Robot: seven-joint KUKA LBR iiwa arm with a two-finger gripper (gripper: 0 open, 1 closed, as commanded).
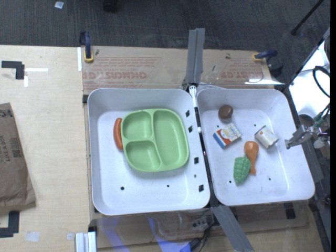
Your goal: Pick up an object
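At the far left of your view a brown paper bag lies flat on the pale wooden bench, well apart from both bins. Moving right, you reach the left shallow white bin, where a light green plastic tray with three compartments sits a little tilted near the middle, and an orange sausage-shaped toy lies just beside the tray's left edge, between the tray and the bin wall. Past the grey divider strip where the two bins meet, you come to the right shallow white bin, which holds the loose things you could pick. A small dark brown rounded object rests near its upper middle. Just below that lies a small flat box printed in white, blue and red. Lower down, a bumpy green toy vegetable lies touching an orange toy drumstick, the drumstick on its right and slightly above. To the right of these sits a small white carton-like block, close to the bin's right wall. At the right rim of that bin you see the gripper, its grey metal tip reaching just over the edge near the white block; you cannot tell whether the fingers are open or closed, and nothing is visible between them.
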